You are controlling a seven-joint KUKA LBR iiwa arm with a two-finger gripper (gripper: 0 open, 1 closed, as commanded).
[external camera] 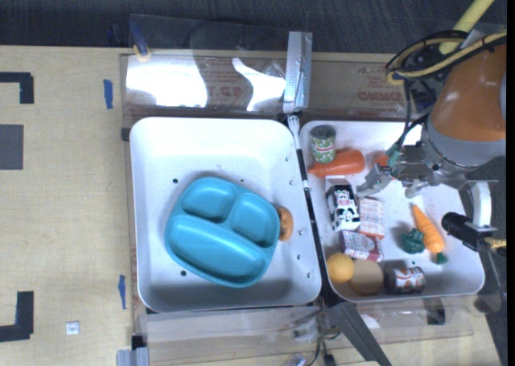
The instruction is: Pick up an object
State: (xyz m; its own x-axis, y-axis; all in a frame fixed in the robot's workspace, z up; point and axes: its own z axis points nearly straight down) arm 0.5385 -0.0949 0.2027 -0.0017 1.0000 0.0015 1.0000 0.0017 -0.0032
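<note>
Hovering over the right bin [475, 276], the gripper [392, 173] hung above the clutter; whether it stood wide or narrow could not be told. Just left of it lay an orange pepper [338, 163] and a small can [323, 144], below it a milk carton [344, 207], and a carrot [428, 232] off to its right, all loose for picking

Bench [56, 220]: pale wood, with black corner marks and bits of blue tape on its left part.
Left bin [153, 147]: white, resting on the bench.
Right bin [463, 272]: white, touching the left bin's side.
Clear sheet [201, 79]: behind the bins, catching glare.
</note>
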